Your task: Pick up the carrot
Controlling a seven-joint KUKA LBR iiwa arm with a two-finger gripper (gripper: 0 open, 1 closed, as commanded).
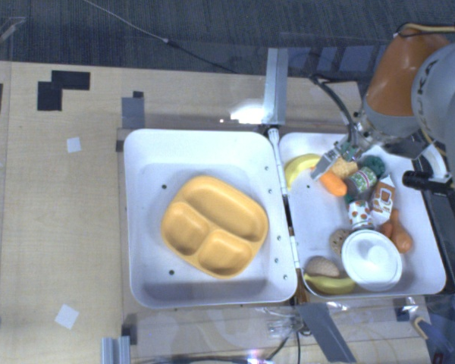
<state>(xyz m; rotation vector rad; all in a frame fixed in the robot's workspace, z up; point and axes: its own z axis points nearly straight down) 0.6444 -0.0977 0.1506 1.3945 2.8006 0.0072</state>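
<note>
We have the gripper point(335, 158) low in the right white bin point(432, 279), over the small orange carrot point(334, 184); jaw state unclear. Next: close squarely, lift.

The arm point(421, 74) runs off the right edge, so its upper links are cut away. The gripper point(340, 158) sits over the clutter, too small and blurred to read. A banana point(330, 283) peeks out from under the white bowl point(371, 258), most of it covered. The small can point(364, 179) and carton point(382, 200) have labels too blurred to read.
</note>
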